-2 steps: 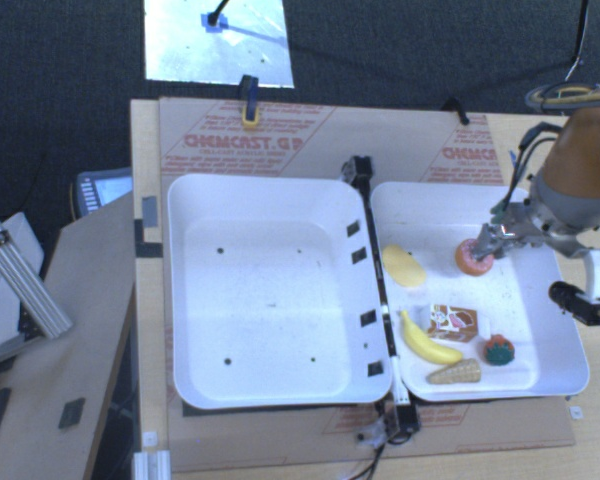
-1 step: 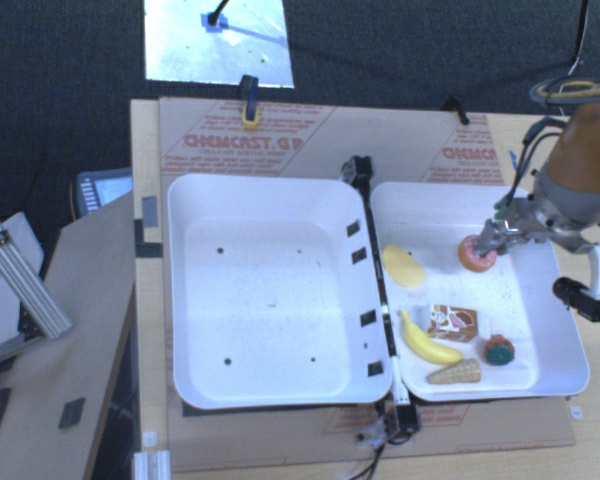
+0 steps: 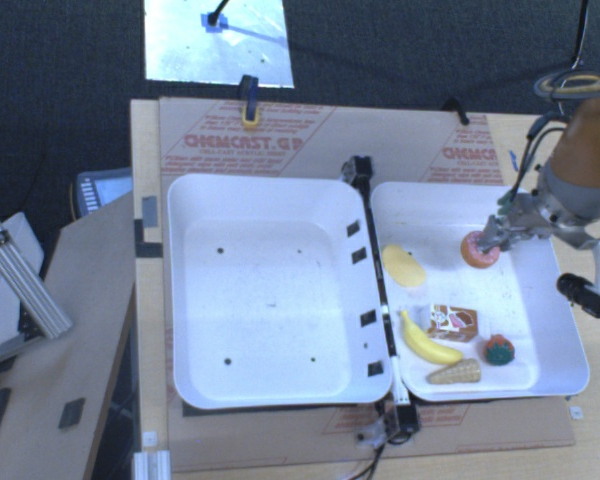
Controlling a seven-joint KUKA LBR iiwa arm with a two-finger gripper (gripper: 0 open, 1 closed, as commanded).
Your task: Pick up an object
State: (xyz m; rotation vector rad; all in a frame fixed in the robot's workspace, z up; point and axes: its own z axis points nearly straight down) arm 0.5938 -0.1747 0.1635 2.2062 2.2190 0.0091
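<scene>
A pink ring-shaped donut point(image 3: 478, 251) lies in the far part of the right bin point(image 3: 560, 298), near its back wall. My gripper point(image 3: 496, 234) comes in from the right and sits right at the donut's upper right edge, touching or nearly touching it. The arm's orange band point(image 3: 590, 148) shows above it. The donut's right edge is partly covered by the gripper. Whether the donut rests on the bin floor or is raised off it is unclear.
The right bin also holds a yellow flat piece point(image 3: 404, 266), a banana point(image 3: 427, 340), a small brown and white box point(image 3: 452, 322), a red and green strawberry point(image 3: 498, 349) and a tan wedge point(image 3: 454, 372). The left bin point(image 3: 270, 298) adjoins along a clipped divider point(image 3: 375, 278).
</scene>
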